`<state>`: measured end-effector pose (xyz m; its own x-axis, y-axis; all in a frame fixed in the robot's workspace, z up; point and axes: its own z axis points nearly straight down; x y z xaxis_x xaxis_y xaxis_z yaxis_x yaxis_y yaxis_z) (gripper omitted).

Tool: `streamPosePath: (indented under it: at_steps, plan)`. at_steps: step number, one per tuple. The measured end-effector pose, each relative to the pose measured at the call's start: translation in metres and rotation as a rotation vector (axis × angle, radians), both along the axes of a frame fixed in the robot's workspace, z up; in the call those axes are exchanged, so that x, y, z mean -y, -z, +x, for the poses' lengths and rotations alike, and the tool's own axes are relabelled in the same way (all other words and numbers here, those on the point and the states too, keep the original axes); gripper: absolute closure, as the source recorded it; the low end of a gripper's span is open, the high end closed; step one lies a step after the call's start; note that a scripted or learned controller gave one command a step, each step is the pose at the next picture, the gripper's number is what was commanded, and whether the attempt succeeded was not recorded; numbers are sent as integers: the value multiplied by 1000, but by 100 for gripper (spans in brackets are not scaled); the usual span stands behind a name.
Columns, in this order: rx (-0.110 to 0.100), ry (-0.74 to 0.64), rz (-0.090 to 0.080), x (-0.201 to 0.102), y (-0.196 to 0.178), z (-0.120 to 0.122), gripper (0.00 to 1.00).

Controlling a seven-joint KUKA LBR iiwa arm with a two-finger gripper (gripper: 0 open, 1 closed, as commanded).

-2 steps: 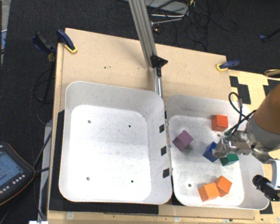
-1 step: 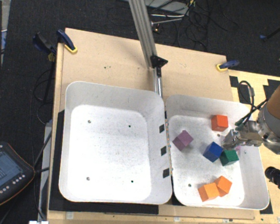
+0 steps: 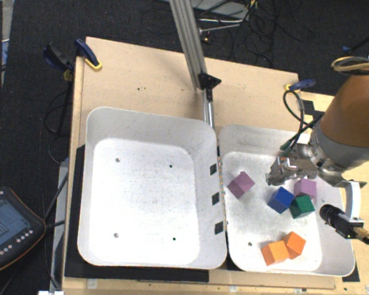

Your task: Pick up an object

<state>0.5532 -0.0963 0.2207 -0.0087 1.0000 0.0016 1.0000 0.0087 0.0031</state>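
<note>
At 5 o'clock in the right bin (image 3: 330, 268) you find two orange blocks (image 3: 283, 248) touching each other. Farther in, a blue block (image 3: 281, 199) and a green block (image 3: 303, 205) sit side by side, with a purple block (image 3: 307, 187) just behind them at 12 o'clock. A second purple block (image 3: 241, 184) lies apart at 9 o'clock. The gripper (image 3: 281, 173) hangs above the blue block; you cannot tell its finger state.
</note>
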Motion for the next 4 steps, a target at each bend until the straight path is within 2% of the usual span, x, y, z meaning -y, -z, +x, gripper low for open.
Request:
streamPosePath:
  at_steps: [2,3,4]
  plan:
    - [1,1,0,-82,-16,42,100]
    - [-1,1,-1,-130,-6,69,100]
    - [-1,2,0,-178,-2,85,100]
